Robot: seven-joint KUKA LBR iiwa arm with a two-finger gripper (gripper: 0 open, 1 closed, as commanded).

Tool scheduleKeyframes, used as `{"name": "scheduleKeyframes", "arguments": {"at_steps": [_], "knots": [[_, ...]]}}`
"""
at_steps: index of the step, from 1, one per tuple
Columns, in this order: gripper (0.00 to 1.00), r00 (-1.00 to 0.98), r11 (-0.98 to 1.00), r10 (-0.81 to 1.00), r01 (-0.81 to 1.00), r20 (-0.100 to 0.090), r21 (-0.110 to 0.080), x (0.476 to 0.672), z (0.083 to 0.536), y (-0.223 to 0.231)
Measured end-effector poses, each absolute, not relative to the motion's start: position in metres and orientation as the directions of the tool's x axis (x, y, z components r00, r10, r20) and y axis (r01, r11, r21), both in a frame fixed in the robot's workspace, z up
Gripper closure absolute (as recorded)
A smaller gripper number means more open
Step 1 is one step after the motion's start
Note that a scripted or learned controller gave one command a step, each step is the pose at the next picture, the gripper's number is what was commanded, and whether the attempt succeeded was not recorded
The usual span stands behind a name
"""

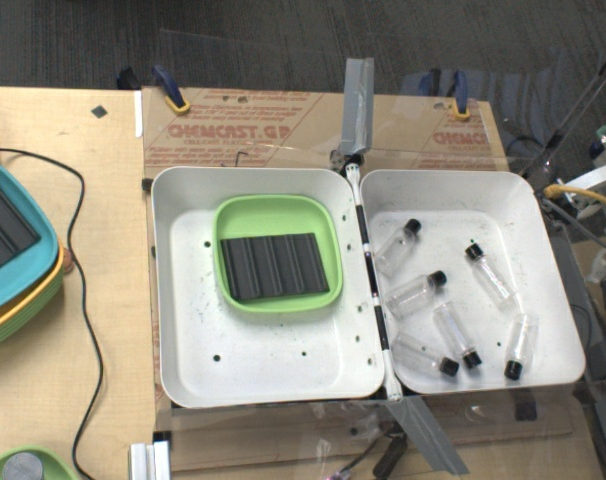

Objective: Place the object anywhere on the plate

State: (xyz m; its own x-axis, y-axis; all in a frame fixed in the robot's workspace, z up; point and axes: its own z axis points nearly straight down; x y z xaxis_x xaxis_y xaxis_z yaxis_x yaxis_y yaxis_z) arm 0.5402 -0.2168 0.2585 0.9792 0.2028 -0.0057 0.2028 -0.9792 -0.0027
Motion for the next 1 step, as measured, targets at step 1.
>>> {"name": "scheduleKeyframes", "arguments": {"at_steps": [1], "knots": [[0.00,0.980,-0.980,0.198,0.198,-0.005,-0.003,0.5276,0.2679,-0.2218]]}}
